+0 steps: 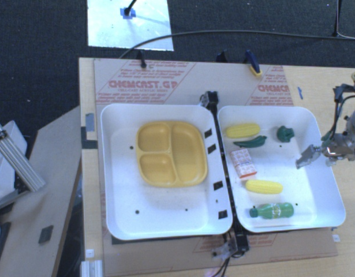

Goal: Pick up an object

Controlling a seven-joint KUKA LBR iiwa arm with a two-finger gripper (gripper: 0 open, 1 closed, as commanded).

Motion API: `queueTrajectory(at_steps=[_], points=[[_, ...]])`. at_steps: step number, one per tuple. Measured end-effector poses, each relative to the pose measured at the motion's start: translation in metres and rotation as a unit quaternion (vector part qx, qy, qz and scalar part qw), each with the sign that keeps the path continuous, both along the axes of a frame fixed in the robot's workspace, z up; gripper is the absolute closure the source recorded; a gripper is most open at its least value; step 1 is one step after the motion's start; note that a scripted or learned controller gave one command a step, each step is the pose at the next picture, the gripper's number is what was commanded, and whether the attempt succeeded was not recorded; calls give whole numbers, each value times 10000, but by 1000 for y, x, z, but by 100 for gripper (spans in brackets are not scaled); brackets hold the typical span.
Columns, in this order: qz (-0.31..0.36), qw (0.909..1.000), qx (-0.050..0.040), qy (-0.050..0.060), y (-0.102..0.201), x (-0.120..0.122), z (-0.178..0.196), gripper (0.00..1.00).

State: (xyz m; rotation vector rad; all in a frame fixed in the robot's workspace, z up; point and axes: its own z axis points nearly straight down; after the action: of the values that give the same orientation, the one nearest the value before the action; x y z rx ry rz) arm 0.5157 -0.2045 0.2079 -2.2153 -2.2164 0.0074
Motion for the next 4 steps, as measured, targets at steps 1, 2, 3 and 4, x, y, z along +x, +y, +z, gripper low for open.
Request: queueTrajectory(at_steps=[1,2,3,4], points=[[16,10000,-14,-52,0,3,5,0],[10,10000,-9,-39,0,11,-40,0],[4,10000,-5,-31,3,15,-101,0],[0,10000,-11,-45,3,16,-124,0]])
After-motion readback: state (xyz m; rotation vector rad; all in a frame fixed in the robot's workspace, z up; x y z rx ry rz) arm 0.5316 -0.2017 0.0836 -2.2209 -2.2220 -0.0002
